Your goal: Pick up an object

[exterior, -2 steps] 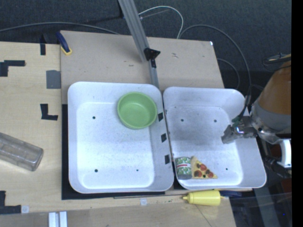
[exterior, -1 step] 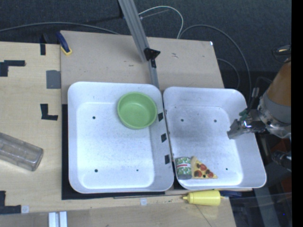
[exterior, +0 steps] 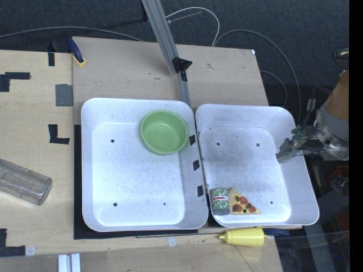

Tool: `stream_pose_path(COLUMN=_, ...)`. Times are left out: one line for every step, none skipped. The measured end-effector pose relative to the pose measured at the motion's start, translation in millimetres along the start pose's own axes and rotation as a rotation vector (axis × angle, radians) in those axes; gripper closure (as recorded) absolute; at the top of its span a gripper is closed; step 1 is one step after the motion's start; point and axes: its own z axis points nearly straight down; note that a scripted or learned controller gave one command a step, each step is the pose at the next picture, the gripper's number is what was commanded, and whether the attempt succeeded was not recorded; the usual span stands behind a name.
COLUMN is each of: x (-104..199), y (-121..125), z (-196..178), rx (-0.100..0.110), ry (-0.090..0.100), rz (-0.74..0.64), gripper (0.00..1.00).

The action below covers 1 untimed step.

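Nothing is picked up yet: the gripper hovers at the right bin's right rim, and whether it is clenched or released I cannot tell. The green bowl, the pizza-slice toy and the small green can all lie untouched.

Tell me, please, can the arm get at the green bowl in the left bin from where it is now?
Probably yes. The green bowl sits open near the left bin's top right corner, nothing over it. The gripper is at the right bin's right edge, so it must cross that bin, bare along that path.
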Motion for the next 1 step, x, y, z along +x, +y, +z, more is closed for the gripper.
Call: stream_pose_path(x=56.6, y=5.3, z=13.5, rx=0.004, ry=0.003, rz=-0.005, gripper=1.0)
